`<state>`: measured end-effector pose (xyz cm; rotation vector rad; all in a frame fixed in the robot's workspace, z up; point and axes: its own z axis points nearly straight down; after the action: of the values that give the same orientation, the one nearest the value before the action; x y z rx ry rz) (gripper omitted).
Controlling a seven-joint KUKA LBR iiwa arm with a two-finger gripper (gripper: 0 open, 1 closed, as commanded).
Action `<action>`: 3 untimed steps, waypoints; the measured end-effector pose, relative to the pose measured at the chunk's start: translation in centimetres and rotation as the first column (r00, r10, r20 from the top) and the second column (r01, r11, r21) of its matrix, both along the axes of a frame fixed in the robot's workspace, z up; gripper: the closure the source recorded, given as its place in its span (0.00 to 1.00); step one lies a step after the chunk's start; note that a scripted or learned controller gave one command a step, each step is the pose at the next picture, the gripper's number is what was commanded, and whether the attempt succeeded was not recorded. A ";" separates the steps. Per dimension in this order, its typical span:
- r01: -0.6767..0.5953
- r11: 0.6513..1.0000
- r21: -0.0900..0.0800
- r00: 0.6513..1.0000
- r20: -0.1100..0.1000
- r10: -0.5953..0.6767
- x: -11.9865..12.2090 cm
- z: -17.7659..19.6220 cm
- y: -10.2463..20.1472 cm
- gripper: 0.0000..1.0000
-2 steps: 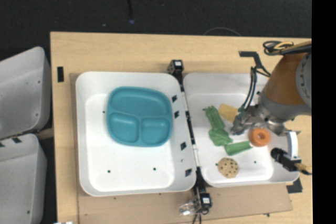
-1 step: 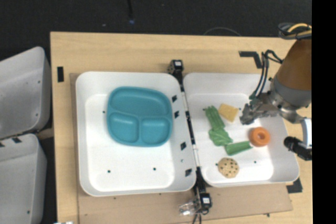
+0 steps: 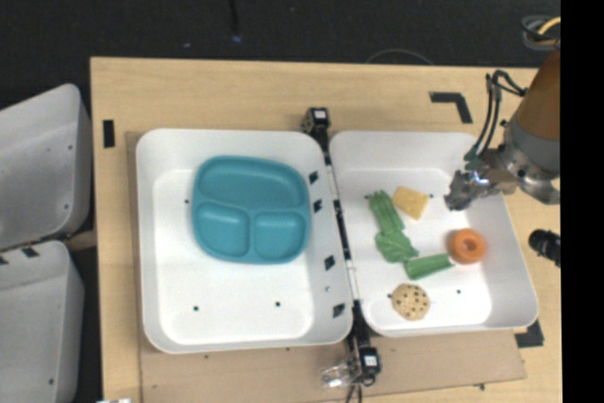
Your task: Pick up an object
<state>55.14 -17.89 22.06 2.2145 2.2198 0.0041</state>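
The right bin (image 3: 472,311) holds a yellow cheese wedge (image 3: 411,201), a long green bean pod (image 3: 388,220), a shorter green piece (image 3: 427,265), an orange ring-shaped object (image 3: 466,245) and a round speckled cookie (image 3: 411,301). My gripper (image 3: 460,191) hangs over the bin's right part, just right of the cheese wedge and above the orange ring. Nothing shows between its fingers.
The left bin (image 3: 170,297) carries a teal three-compartment plate (image 3: 251,208). Black clips (image 3: 317,119) sit along the seam between the bins. The wooden bench (image 3: 236,90) surrounds both bins, and grey panels (image 3: 38,165) stand at the far left.
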 end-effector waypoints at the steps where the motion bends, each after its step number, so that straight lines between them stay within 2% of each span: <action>1: -0.002 1.000 0.001 1.000 -0.002 0.002 0.1 2.5 -0.1 1.00; 2: -0.003 1.000 0.002 1.000 -0.005 0.003 0.7 1.5 5.3 1.00; 3: -0.005 1.000 0.004 1.000 -0.003 0.005 1.7 2.6 10.6 1.00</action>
<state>56.87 -7.34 24.70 2.2120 2.2292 0.0048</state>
